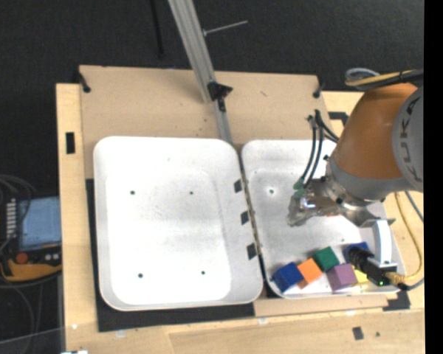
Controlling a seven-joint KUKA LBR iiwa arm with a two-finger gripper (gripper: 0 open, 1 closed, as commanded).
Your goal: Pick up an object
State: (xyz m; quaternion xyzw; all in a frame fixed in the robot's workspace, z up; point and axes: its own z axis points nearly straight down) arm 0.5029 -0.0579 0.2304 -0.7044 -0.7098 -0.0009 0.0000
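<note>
The grey arm's tool point(303, 211) hangs over the right white bin point(269, 168); whether it is apart or together, I cannot tell. Small coloured blocks point(315, 268) lie near it.

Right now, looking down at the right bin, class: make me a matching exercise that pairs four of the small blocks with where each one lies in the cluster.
Things:
1. blue block
2. orange block
3. green block
4. purple block

Places:
A. between the blue and green blocks
B. farthest left in the cluster
C. right of the orange block, along the bin's near edge
D. nearest the gripper

Pairs: 1-B, 2-A, 3-D, 4-C
</note>
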